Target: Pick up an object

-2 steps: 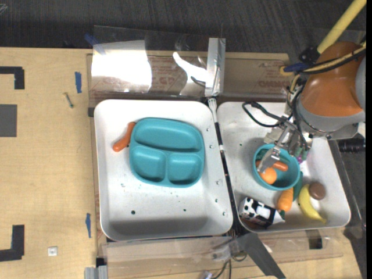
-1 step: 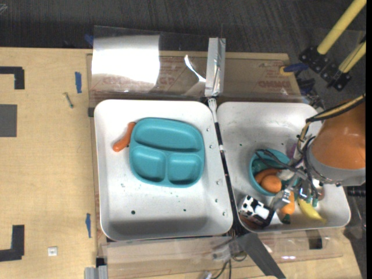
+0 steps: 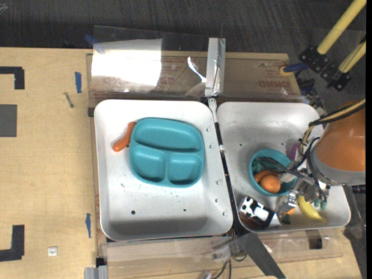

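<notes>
In the right bin (image 3: 244, 127) a teal bowl (image 3: 258, 163) holds an orange ball-like fruit (image 3: 269, 183). A black-and-white toy (image 3: 254, 209) lies at the bin's front edge. A yellow banana (image 3: 310, 210) rests at the front right. My gripper (image 3: 294, 197) hangs low over the right bin, between the bowl and the banana, under the arm's orange band (image 3: 347, 147). A small purple piece (image 3: 294, 151) peeks out behind the bowl.
The left bin (image 3: 116, 202) carries a teal divided plate (image 3: 167, 151) with an orange carrot-shaped toy (image 3: 123, 138) against its left side. A metal divider (image 3: 214, 68) and clear sheets stand behind the bins. Yellow-handled tools (image 3: 343, 22) sit at the top right.
</notes>
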You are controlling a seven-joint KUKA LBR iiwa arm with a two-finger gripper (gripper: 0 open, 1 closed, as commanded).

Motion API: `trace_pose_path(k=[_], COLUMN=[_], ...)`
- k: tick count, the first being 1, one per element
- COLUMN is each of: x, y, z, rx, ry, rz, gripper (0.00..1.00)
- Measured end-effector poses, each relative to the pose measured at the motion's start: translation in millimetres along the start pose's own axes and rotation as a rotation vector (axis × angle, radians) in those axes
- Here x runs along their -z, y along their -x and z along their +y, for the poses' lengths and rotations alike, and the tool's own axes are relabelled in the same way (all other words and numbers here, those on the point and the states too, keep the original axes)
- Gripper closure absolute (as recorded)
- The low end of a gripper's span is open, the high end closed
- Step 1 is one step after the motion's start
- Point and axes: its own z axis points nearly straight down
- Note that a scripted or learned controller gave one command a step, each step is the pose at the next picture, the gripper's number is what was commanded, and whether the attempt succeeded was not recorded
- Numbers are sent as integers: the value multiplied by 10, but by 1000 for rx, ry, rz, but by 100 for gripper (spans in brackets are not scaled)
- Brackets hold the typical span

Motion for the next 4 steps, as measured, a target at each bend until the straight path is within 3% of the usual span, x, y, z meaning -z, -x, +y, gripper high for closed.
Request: trace_pose_path(k=[1, 2, 3, 4], x=[90, 958, 200, 93], y=[-75, 1140, 684, 511], z=[192, 651, 374, -36], rx=[7, 27, -13, -99], ry=[1, 3, 0, 14], rz=[0, -8, 3, -41], gripper=[0, 0, 0, 0])
